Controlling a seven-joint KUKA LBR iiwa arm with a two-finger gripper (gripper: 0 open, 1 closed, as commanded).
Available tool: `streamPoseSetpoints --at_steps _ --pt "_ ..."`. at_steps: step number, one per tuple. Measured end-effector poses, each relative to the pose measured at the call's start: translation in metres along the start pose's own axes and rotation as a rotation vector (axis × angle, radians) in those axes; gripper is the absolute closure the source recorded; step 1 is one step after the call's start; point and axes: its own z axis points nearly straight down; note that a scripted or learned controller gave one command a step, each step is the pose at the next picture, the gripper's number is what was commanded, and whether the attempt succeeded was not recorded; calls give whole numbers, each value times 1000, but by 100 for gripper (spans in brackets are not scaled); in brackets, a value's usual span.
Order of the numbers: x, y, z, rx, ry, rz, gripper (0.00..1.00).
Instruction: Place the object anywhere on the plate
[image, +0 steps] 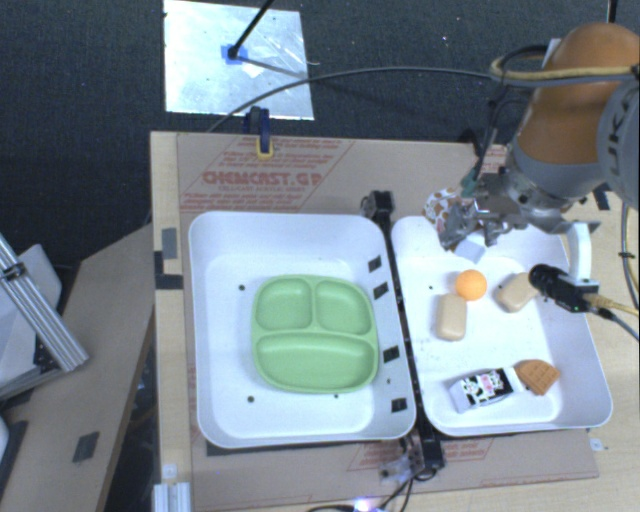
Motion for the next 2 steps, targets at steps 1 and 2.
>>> streamPoseSetpoints --at_steps 1,2 --pt "47 19 4 0 0 0 100" --pt "98 32 15 1 1 0 100"
